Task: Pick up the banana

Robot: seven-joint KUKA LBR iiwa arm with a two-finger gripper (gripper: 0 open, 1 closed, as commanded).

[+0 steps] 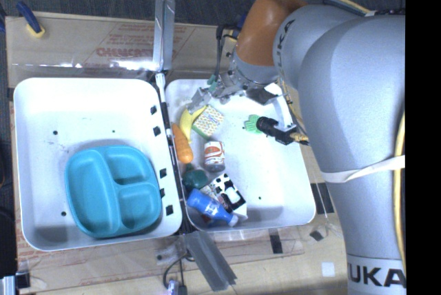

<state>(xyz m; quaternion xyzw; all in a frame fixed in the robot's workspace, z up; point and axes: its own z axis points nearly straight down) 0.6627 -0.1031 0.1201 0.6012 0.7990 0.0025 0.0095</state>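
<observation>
Gripper (210,92) low at right bin's (293,180) far end; banana (187,119) just below-left of fingertips, checkered block (207,121) beneath them, carrot (182,143) beyond banana. Blue tray (110,190) in left bin (41,107).
</observation>
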